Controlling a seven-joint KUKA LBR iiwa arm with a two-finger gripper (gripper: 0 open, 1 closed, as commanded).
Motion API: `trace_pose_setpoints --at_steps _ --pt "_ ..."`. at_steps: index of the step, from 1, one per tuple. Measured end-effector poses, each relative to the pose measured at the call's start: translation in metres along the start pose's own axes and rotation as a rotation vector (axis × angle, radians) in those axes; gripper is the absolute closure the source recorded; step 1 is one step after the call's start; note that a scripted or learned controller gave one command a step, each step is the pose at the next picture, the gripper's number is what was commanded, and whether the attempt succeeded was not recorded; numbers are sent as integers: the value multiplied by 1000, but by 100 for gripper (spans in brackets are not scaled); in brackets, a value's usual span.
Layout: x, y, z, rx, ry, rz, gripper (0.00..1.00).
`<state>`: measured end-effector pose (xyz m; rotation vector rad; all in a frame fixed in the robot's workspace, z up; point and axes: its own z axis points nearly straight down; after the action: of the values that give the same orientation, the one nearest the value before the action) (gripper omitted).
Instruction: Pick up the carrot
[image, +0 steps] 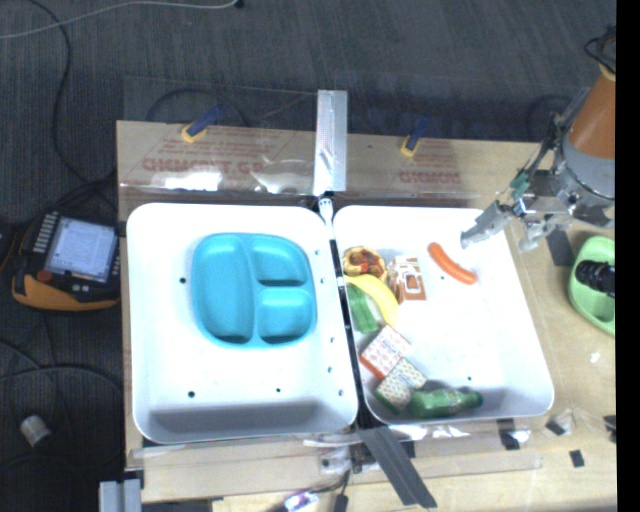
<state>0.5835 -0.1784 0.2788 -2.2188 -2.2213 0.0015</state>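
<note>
Carrot (452, 264) lies in the right white bin (520, 330) on the wooden bench (570, 350).

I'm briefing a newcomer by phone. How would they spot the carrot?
Look in the right bin, on its open floor near the far edge. The carrot is a slim orange stick lying alone, apart from the toy food heaped along the bin's left wall.
</note>
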Motion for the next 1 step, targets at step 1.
trace_pose_setpoints --at_steps 1 --pt "17 -13 100 2 0 240 0"
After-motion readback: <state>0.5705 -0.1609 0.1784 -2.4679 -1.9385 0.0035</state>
